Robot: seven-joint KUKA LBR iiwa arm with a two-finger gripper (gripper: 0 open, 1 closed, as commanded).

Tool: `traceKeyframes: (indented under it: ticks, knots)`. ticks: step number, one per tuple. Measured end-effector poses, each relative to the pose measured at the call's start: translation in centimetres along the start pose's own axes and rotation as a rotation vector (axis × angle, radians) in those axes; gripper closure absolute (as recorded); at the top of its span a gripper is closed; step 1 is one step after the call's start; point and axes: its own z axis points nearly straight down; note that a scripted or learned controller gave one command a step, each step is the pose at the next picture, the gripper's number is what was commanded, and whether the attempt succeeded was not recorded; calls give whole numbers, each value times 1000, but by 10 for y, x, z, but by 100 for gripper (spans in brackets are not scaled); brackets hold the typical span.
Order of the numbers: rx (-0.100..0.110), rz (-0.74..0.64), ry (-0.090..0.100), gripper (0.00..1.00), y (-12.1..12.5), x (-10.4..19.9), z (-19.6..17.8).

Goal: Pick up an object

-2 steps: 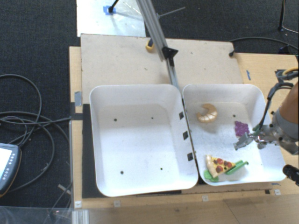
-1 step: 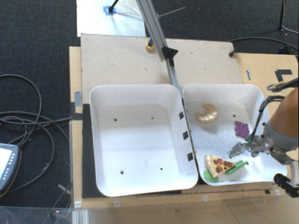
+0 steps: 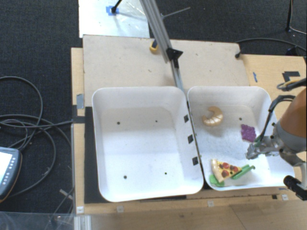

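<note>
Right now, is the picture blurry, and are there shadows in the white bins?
Camera view: mostly sharp; the croissant and pizza slice read clearly. Soft, even light, faint grey shadows along the left bin walls. The gripper at the right edge is small and slightly soft, its jaws hard to read.

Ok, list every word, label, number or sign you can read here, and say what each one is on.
No text can be read.
Teach pendant screen at the left edge: lit, too blurred to read.
Black tags on the wall between the bins: blank at this size.
Blue tape marks on the bench: no lettering.
</note>
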Motion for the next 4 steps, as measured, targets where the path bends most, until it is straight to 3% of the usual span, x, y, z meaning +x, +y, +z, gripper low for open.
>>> traceKeyframes:
  ticks: [2, 3, 4]
  knots:
    - [-6, -7, -2, 100, 18, 4, -119]
    - [-2, -6, -1, 100, 19, 4, -138]
    - [1, -11, 3, 100, 28, 55, -125]
